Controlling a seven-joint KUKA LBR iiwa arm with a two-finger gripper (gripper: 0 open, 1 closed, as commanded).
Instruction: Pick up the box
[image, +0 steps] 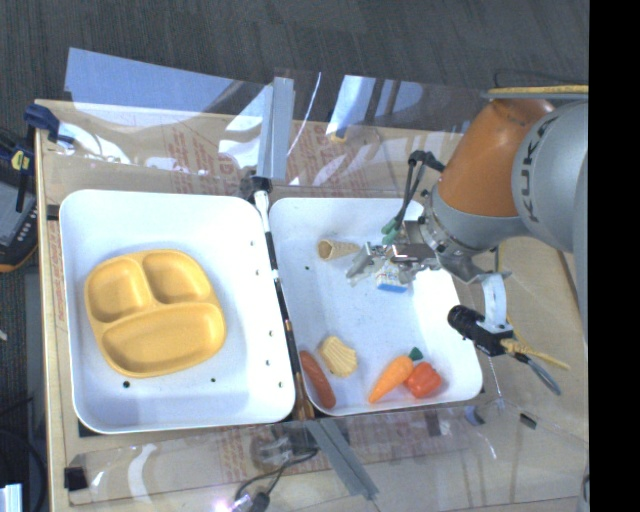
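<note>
The box (393, 284) is small, blue and white, and lies in the upper middle of the right bin (300, 225). My gripper (374, 262) hangs right over it, reaching in from the right, and its body covers the box's top edge. Whether the gripper touches the box cannot be made out. The grey arm with its orange band (490, 165) looms over the bin's far right corner.
The right bin also holds a cone (336, 249) left of the gripper, and a sausage (316, 379), a ridged yellow chip (339, 355), a carrot (391, 378) and a red pepper (424, 379) along the near edge. A yellow divided plate (155, 311) sits in the left bin (75, 215).
</note>
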